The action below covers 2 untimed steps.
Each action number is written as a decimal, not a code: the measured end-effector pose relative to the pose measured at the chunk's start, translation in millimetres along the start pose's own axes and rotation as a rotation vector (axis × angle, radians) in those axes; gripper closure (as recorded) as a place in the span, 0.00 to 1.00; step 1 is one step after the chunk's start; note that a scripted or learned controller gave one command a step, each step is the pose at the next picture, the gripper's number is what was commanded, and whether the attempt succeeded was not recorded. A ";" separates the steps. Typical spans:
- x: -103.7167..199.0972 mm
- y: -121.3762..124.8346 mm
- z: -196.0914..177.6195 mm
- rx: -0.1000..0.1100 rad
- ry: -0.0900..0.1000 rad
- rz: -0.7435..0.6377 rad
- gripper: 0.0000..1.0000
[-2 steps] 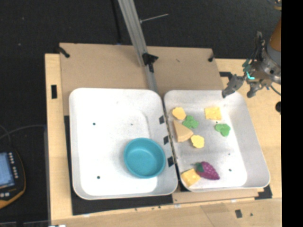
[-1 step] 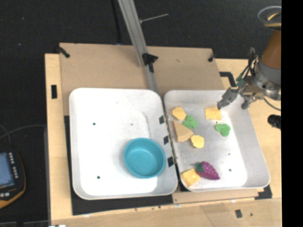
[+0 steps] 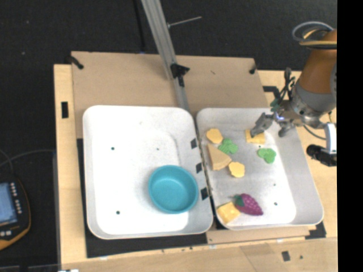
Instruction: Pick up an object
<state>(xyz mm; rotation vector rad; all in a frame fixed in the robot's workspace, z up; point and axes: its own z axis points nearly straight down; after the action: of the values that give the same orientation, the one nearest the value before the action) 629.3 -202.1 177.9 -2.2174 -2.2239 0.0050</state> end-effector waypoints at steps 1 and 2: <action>2.3 -5.2 43.8 0.000 0.000 0.002 0.00; 1.2 -3.0 29.2 -0.009 -0.002 0.003 1.00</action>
<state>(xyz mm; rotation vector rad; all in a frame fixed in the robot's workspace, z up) 626.2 -200.9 148.8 -2.2258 -2.2258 -0.0026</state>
